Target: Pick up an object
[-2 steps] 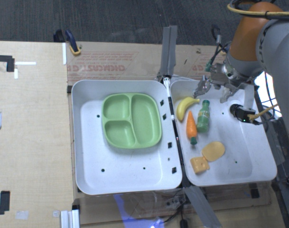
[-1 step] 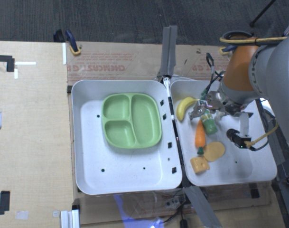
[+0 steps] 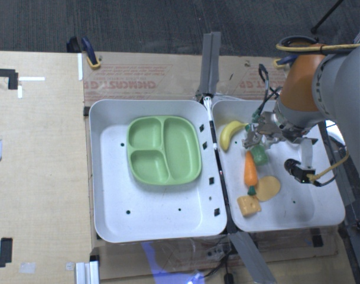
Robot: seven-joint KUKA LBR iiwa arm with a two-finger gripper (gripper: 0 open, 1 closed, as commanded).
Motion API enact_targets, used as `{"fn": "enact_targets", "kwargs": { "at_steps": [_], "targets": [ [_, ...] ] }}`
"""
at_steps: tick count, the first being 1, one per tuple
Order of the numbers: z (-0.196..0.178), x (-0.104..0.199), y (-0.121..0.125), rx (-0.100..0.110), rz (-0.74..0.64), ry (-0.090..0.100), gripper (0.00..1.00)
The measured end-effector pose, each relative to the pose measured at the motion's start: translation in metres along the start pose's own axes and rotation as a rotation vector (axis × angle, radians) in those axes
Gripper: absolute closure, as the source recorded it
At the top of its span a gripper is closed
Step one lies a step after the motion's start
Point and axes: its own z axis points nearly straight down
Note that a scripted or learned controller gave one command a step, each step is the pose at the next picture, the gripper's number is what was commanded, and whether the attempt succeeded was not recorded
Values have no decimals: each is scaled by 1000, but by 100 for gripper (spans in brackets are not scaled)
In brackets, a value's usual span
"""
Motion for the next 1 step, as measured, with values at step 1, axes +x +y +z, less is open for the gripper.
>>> {"fn": "enact_targets", "kwargs": {
  "at_steps": [1],
  "targets": [
    [-91,46,27,0,43,0,100]
  ]
}}
